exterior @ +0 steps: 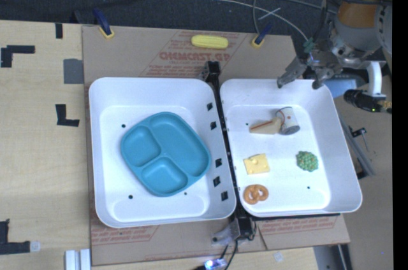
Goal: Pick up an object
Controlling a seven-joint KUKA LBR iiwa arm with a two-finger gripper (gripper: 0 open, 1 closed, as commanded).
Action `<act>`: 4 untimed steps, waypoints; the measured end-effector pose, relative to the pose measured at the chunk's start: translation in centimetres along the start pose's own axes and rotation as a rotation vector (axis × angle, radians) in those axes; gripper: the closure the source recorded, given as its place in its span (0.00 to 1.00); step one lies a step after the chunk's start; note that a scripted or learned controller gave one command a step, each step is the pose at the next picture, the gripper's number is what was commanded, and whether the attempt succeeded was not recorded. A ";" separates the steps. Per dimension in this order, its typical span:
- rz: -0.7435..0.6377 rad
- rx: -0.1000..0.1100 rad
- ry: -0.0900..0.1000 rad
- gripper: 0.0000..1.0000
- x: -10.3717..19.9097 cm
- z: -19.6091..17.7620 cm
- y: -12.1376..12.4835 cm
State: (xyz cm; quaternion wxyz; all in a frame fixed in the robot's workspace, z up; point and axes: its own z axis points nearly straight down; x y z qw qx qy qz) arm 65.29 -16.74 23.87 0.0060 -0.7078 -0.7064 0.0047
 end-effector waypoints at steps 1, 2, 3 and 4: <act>-0.003 -0.014 -0.002 0.00 0.1 -1.0 0.2; -0.003 -0.010 -0.002 0.00 1.0 4.4 -0.3; -0.003 -0.010 -0.003 0.00 0.1 9.3 -0.1; -0.003 -0.009 -0.003 0.00 -0.9 14.7 -0.2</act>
